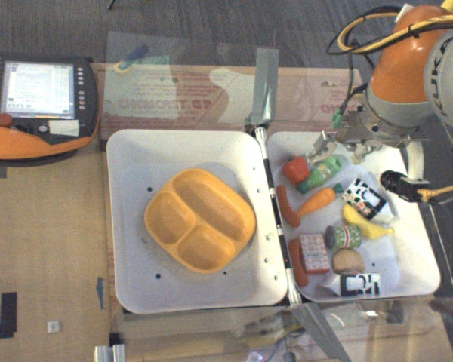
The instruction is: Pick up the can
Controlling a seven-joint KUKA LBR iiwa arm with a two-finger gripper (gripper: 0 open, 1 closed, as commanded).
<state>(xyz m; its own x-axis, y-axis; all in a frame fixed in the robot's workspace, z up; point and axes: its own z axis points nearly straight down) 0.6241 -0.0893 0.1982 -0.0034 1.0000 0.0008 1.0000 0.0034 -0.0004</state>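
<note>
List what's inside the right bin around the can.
In the right bin, the can lies near the middle. Around it: a banana, a carrot, a pink box, a brown potato-like item. The arm covers the bin's upper right corner.

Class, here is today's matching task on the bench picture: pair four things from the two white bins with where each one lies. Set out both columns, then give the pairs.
Things:
1. yellow-orange divided plastic tray
2. small green-labelled can
3. orange toy carrot
4. yellow toy banana

Places:
A. just left of the banana, above the brown potato-like lump
B. alone in the left bin
C. against the black-and-white patterned box
D. slanting below the green bottle

Pairs: 1-B, 2-A, 3-D, 4-C
</note>
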